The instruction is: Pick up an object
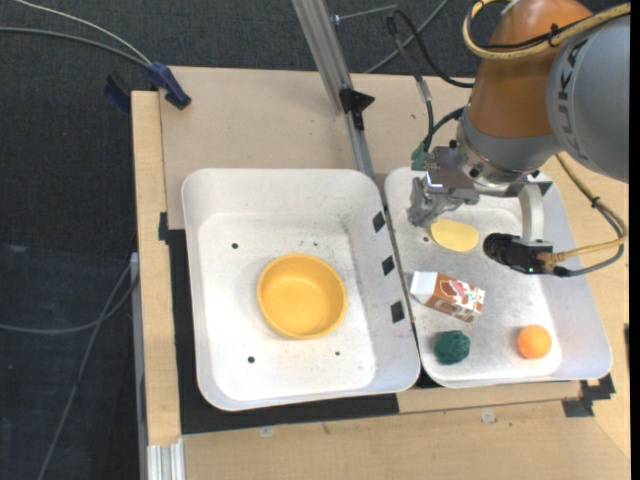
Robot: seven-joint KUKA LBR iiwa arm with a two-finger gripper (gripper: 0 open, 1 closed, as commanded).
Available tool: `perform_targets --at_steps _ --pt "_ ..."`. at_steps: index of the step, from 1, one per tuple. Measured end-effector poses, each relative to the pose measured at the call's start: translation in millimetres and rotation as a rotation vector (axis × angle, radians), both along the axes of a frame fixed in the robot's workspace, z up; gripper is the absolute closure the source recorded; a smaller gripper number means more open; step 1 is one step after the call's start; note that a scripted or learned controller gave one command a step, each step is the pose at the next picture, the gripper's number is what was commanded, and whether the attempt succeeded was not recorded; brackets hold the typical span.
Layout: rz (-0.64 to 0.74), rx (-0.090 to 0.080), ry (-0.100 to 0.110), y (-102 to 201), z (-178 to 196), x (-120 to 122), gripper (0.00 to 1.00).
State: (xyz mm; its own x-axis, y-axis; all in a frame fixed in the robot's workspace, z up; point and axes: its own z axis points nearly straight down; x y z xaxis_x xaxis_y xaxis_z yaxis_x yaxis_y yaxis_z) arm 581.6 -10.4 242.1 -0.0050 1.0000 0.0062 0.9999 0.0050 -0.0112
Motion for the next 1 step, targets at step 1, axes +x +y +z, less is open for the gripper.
perform_targets --at_steps 1 --pt "-0.001 -0.001 0.006 58.3 -6.2 -12.2 1.00"
